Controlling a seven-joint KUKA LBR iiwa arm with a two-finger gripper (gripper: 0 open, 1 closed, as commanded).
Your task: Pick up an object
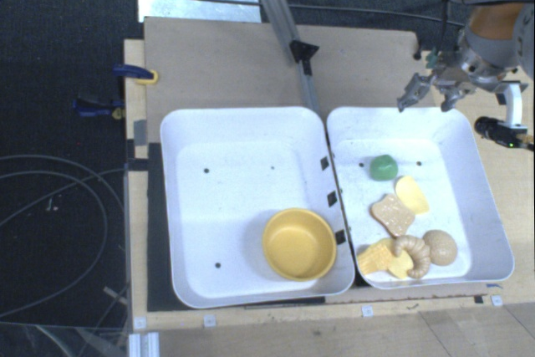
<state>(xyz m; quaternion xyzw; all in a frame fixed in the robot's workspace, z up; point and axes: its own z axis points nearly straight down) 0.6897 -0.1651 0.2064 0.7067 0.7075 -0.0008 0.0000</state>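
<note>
Now the pincer [428, 94] hangs over the far rim of the right bin [481, 171], its two fingers spread apart with nothing between them. It sits high and toward the back, well apart from any object. This looks like the approach step: the arm has not yet come down on anything, and no grasp is made.

Nearest the pincer inside that bin lies a green ball [384, 167], alone on bare white floor. Just beyond it, toward the near side, rests a pale yellow piece [411, 195], touching or almost touching a tan toast-like slab [393, 215]. At the near wall a knot of things crowds together: a beige ball [440, 247], a curled tan piece [414, 251] and a yellow wedge [378, 257], packed too tightly to tell which ones touch.

The left bin [192, 171] holds a yellow bowl [298, 243] near its front corner.

The next move, as I judge it, calls for choosing a target, and the green ball seems the easiest, being isolated. The pincer would need to travel forward over it, descend with the fingers straddling it, then close.
</note>
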